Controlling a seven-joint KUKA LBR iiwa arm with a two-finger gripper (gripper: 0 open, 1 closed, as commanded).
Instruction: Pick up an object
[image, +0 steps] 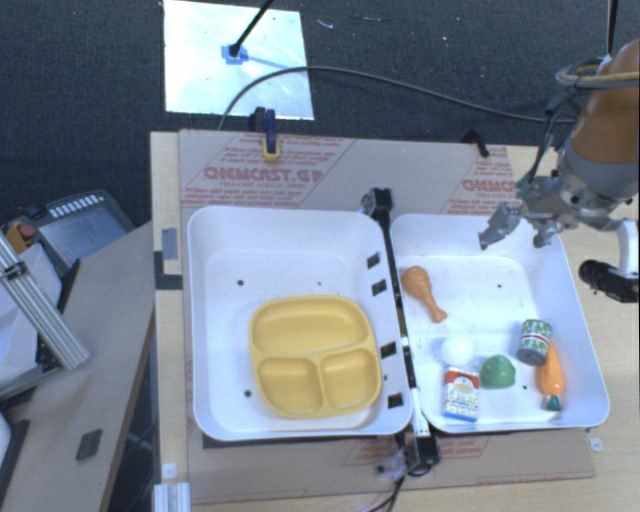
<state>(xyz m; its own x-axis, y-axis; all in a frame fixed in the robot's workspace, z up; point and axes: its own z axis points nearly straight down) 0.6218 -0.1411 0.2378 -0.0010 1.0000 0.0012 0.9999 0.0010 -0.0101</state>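
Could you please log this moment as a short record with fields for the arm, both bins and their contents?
gripper: open, holding nothing, above the right bin's far edge
left bin: yellow divided tray
right bin: chicken drumstick, white ball, green object, small carton, can, carrot
nearest item to gripper: chicken drumstick

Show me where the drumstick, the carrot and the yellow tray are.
drumstick (424, 291), camera view, middle of the meaty part.
carrot (551, 372), camera view, middle of the orange body.
yellow tray (300, 328), camera view, floor of its large top compartment.
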